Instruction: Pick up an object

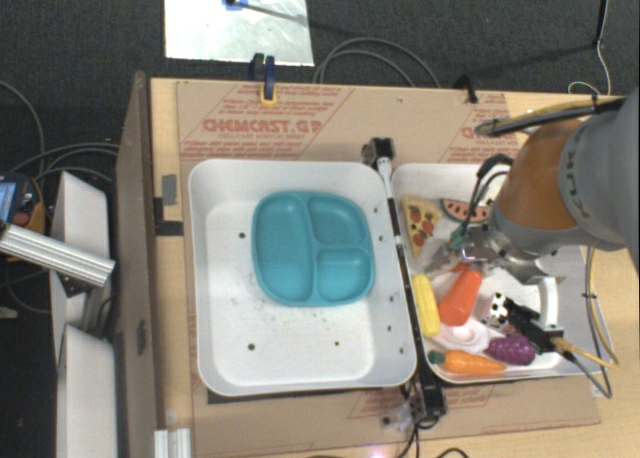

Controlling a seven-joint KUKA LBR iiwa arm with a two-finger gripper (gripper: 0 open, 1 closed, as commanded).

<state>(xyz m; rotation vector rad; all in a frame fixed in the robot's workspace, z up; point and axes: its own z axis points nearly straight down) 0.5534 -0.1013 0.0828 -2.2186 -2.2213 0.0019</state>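
We see the pincer (466, 258) down in the right bin (570, 361), just above the orange bottle (461, 295), though we cannot tell how it stands. Beside the bottle lie a corn cob (426, 304), a carrot (472, 363) and purple grapes (511, 349); the left bin (225, 366) holds a teal plate (312, 248).

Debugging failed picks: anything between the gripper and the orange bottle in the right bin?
Nothing visible does. The gripper sits right at the upper end of the orange bottle in the right bin. The bottle is crowded, though: corn lies against its left side, a carrot below it, grapes to its lower right.
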